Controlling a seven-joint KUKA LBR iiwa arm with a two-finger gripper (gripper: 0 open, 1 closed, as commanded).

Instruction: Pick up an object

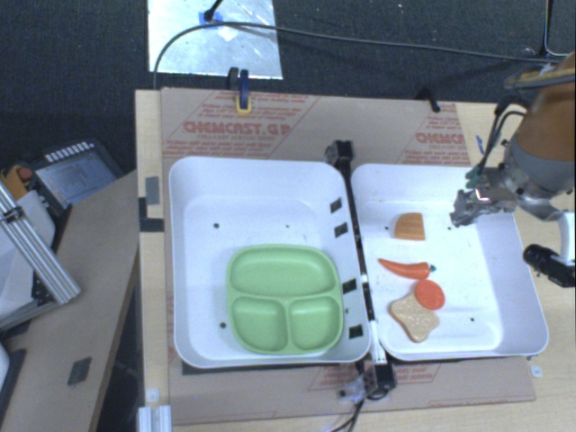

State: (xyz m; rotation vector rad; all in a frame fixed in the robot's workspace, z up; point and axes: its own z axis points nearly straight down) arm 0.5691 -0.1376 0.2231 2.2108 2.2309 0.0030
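Two white bins sat side by side on the bench [153, 241]. Left bin [193, 241] had a green divided plate [283, 297]. Right bin [504, 304] held an orange wedge [409, 227], red chili [405, 267], tomato slice [430, 294] and toast piece [413, 319]. The gripper [470, 207] hovered at center right, and I couldn't tell its state.

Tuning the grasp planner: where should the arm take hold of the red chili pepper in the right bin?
Probably at mid-body of the red chili pepper, from straight above, fingers closing across its narrow width. It lies flat, long axis left-right, with bare bin floor on both long sides; the tomato slice sits just below its stem end.
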